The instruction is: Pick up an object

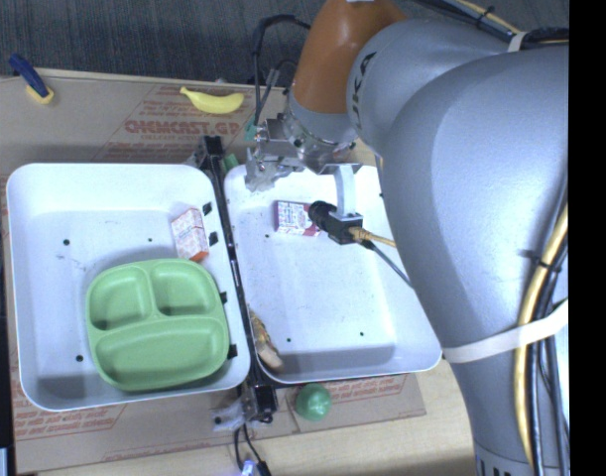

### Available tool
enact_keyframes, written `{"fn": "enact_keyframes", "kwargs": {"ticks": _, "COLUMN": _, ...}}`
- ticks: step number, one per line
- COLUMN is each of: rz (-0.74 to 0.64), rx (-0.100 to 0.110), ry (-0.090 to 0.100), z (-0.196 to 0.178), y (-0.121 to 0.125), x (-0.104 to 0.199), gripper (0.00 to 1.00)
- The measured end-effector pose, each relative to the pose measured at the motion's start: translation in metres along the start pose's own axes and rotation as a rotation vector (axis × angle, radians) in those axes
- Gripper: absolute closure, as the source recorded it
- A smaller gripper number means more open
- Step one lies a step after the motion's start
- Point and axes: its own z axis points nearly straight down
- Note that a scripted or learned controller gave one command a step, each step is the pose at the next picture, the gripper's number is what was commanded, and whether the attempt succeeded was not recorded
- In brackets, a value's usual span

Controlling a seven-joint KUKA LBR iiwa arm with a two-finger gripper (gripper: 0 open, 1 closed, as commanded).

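1. I see the big grey robot arm with the orange band [431, 147] coming in from the right. It covers a lot of the right white plastic bin [322, 315], so I cannot see that bin's right side.
2. The left white plastic bin [45, 226] holds a green plastic tray with three sections [159, 323] and a small red and white carton [188, 233] just beside the tray's top edge.
3. The metal gripper [273, 162] hangs over the top left corner of the right bin. I cannot tell how it is set, because the wrist blocks it.
4. The closest thing to pick is a small flat red and white packet [294, 216], lying in the right bin just below the gripper. I see nothing held, so I think the pick is not done yet.
5. A yellow toy banana [213, 98] and a small green ball [312, 401] lie on the brown cardboard [114, 122] outside the bins.
6. A small tan thing [265, 345] sits at the right bin's lower left edge. I cannot make out what it is.
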Motion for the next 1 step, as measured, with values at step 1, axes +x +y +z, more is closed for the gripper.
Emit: {"fn": "enact_keyframes", "kwargs": {"ticks": 1, "rz": -0.001, "rx": 0.002, "ry": 0.0, "z": 0.001, "y": -0.0004, "x": 0.0741, "gripper": 1.0}}
